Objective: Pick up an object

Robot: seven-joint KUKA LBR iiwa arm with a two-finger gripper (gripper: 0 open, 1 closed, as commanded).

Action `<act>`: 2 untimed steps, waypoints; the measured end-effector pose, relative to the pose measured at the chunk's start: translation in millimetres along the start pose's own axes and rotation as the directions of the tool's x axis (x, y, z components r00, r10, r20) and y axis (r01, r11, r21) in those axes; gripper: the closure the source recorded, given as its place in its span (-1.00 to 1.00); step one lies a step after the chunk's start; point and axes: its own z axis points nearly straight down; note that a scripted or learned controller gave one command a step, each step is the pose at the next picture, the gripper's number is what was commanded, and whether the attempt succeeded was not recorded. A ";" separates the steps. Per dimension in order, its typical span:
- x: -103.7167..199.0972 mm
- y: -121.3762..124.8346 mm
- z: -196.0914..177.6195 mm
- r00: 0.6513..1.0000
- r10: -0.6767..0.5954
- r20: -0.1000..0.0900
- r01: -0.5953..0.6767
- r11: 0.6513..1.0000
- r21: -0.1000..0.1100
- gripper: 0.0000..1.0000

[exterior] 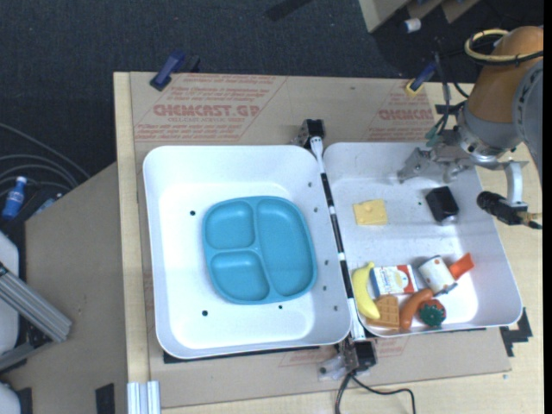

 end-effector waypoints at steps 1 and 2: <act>-7.8 0.6 8.9 1.000 -0.002 -0.013 0.002 1.000 0.007 -1.00; -9.8 1.1 -0.9 1.000 -0.003 -0.005 0.003 1.000 0.001 1.00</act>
